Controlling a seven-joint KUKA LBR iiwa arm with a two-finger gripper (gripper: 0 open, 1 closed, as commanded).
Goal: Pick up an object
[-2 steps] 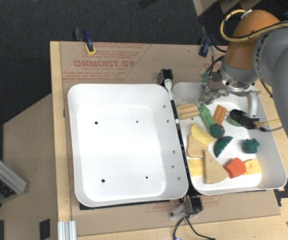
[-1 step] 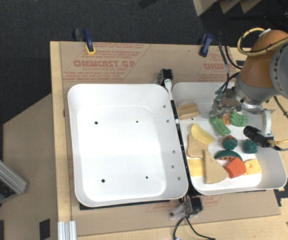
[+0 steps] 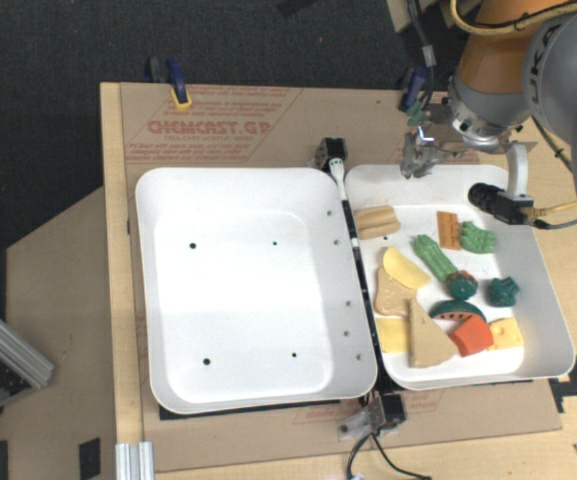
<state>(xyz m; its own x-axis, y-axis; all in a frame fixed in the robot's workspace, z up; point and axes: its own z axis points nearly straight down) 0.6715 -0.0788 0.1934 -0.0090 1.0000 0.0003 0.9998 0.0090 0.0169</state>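
Note:
The right bin holds several toy food pieces. Among them are a tan bread block, a long green vegetable, a yellow curved piece, a red-orange piece and a tan wedge. My gripper hangs above the bin's back left corner, up and to the right of the bread block and apart from every piece. Nothing shows in its grasp.
The left bin lies beside the right one, with a black clamp at the back of the seam between them. A black attachment on the arm juts over the right bin's back. Blue clamps hold the board.

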